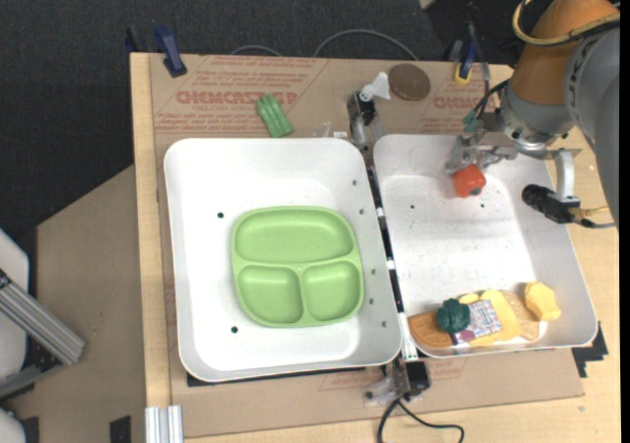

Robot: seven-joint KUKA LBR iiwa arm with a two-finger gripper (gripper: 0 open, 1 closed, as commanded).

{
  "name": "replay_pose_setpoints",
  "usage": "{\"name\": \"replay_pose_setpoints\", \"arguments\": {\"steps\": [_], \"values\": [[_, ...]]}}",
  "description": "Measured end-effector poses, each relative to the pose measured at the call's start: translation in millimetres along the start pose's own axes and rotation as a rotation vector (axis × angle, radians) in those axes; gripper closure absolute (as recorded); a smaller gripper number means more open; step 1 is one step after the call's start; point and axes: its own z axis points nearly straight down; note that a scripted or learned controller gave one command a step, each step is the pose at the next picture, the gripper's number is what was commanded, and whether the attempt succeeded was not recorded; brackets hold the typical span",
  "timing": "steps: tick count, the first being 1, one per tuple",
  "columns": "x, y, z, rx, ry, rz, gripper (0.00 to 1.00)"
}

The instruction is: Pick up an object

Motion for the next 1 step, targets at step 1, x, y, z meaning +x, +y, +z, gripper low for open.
{"name": "replay_pose_setpoints", "arguments": {"steps": [1], "values": [[103.1,-5.9,-82.4,-0.004,0.003,-0.003,1.0]]}}
